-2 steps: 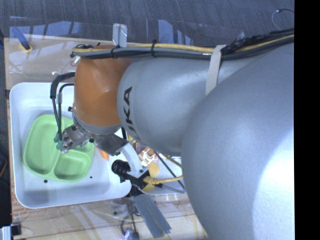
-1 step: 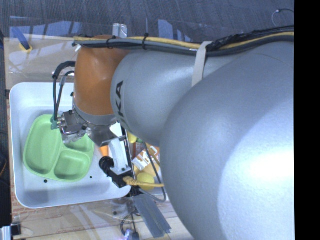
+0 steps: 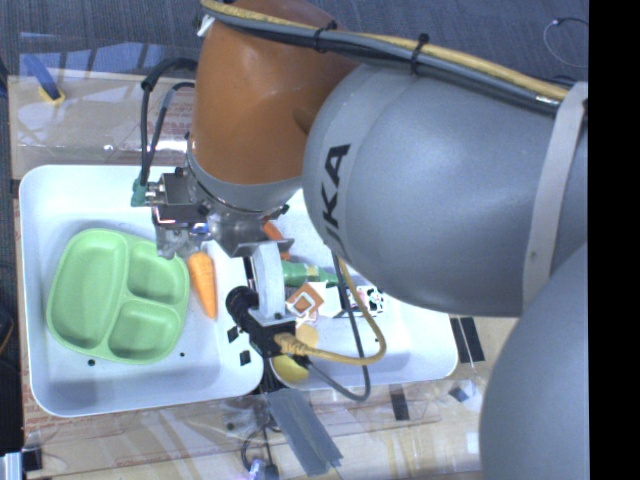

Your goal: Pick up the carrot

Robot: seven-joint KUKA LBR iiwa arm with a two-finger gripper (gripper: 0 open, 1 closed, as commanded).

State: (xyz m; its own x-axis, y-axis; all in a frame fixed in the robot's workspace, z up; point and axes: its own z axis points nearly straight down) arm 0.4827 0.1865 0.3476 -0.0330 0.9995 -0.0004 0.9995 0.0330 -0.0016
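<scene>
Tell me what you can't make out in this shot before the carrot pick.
- Gripper fingers: hidden in the camera view under the arm's wrist, above the carrot.
- Right-hand bin: mostly covered by the grey arm.
- Small items beside the carrot: cut off by the gripper body, too small to name.

- The light is bright and even, and it seems to come from above.
- The white bin (image 3: 40, 368) looks very bright, almost washed out near its rim.
- The big grey arm (image 3: 440, 188) has a soft shine on its round top and gets darker lower down.
- The orange band (image 3: 250, 98) has a pale glow across it.
- Soft shadows lie under the arm and beside the green tray (image 3: 115, 293).
- The arm is near the camera and looks a little fuzzy.
- Small things in the bin look grainy and hard to make out.
- The floor at the top is dim.
</scene>
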